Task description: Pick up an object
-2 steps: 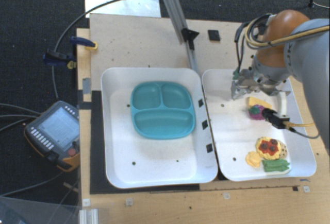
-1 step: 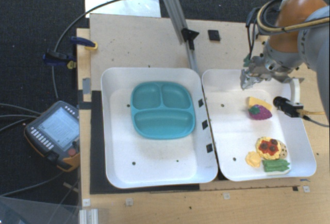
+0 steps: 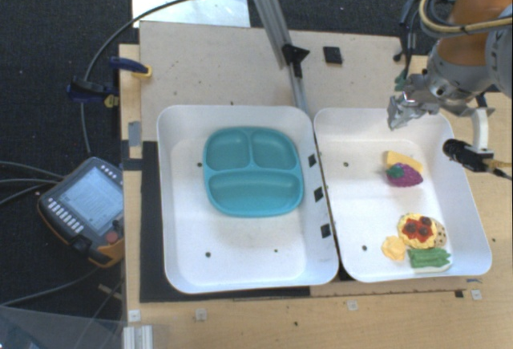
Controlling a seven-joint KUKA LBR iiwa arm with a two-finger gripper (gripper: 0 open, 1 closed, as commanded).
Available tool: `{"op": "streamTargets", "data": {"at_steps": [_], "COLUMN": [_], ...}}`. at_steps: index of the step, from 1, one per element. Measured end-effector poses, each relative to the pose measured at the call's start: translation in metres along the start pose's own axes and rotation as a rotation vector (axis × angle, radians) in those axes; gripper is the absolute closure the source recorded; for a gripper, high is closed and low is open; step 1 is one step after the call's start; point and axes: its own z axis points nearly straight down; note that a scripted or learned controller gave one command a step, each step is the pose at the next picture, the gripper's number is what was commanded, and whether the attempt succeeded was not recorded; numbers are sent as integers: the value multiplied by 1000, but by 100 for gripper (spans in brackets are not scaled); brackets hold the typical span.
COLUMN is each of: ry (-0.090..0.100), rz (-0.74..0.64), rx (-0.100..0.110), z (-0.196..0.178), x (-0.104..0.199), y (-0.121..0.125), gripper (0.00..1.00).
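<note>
Tan bench [image 3: 224,66] w/ two white bins [image 3: 240,259], dark carpet [image 3: 56,2] around; pincer [image 3: 398,113] state unclear.

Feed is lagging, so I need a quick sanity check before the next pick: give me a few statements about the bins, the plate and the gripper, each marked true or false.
1. The teal divided plate lies in the left bin. True.
2. The gripper is over the left bin. False: it is at the far edge of the right bin.
3. The purple grapes toy sits in the right bin. True.
4. The plate carries the toy foods. False: its compartments are bare; the food cluster lies in the right bin.
</note>
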Motion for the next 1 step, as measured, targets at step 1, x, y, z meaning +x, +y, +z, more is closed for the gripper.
{"op": "streamTargets", "data": {"at_steps": [1], "ry": [0], "rz": [-4], "rx": [0], "z": [-54], "x": [0], "y": [2], "gripper": [100]}}
